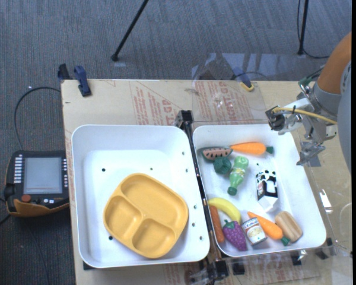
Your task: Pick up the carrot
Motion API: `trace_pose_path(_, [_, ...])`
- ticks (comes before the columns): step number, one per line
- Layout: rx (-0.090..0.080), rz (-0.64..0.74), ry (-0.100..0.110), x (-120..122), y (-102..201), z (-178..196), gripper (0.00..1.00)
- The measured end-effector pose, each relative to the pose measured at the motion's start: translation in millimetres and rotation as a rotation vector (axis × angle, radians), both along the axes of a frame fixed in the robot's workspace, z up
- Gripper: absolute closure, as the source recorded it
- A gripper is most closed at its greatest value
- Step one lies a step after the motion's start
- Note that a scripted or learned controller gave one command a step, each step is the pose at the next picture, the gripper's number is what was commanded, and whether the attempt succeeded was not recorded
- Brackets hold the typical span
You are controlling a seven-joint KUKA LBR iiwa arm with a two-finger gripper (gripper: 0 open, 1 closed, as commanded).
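Carrot (249,149) with a green top lies flat near the back of the right bin (292,180), with its leafy end toward the right. A melon slice (216,153) touches its left tip. Just in front sit a broccoli (222,166) and a green bottle (237,174). A milk box (267,187) stands in the middle. At the front lie a banana (225,208), a sausage (216,223), grapes (234,233), a can (254,230), a 2nd carrot (265,225) and a bun (289,226). The gripper (311,152) hangs over the right rim of that bin, well apart from the back carrot. I cannot tell if it is spread apart or pressed together, and nothing shows in it. The left bin (107,147) holds 1 yellow plate (145,215) with 3 parts.
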State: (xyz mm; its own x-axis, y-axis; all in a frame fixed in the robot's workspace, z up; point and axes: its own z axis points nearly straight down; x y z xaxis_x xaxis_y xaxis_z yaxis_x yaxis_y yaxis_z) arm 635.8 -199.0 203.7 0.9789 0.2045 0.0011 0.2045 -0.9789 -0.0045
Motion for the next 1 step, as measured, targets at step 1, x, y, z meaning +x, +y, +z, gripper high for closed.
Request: trace_pose_path(1, [0.003,0.0,0.01,0.8,10.4,-6.5,0.0])
